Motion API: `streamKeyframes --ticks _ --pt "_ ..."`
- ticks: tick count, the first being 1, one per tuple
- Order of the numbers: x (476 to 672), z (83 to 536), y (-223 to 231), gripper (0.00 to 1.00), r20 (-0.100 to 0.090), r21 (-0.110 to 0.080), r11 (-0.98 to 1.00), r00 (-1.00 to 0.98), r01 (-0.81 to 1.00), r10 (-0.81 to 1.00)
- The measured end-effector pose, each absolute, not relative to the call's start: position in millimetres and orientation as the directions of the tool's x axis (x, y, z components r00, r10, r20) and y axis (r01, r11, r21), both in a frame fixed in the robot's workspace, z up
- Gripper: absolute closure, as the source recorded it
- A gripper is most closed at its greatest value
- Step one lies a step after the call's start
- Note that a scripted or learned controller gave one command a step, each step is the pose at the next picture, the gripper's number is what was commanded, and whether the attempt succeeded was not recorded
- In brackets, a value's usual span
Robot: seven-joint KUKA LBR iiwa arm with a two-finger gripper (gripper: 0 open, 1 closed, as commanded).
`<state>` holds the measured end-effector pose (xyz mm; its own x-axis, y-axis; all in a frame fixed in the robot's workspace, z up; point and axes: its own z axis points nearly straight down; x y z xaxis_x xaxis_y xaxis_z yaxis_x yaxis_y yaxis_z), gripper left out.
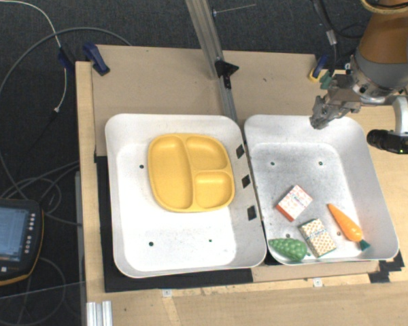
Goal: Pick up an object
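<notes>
Arm cut off at top-right edge; pendant cropped left.

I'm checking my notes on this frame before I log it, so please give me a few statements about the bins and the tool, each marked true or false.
1. The yellow divided plate lies in the left bin. True.
2. The toy carrot lies in the left bin. False: it lies in the right bin, near its right wall.
3. The tool is at the far edge of the right bin, away from the objects. True.
4. The green object sits on the plate. False: it sits at the near edge of the right bin.
5. Two small boxes, the orange-edged box and the patterned box, lie in the right bin. True.
</notes>
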<state>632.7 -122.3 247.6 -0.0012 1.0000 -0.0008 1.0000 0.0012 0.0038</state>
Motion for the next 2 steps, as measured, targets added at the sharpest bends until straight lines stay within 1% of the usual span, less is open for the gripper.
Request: streamKeyframes --ticks 1,2 --pt "610.6 254.7 -74.8 1.0 0.003 -0.002 0.005 -0.005 1.0 1.0" --pt "588.3 247.0 -14.9 1.0 0.004 -0.004 0.006 -0.006 1.0 1.0"
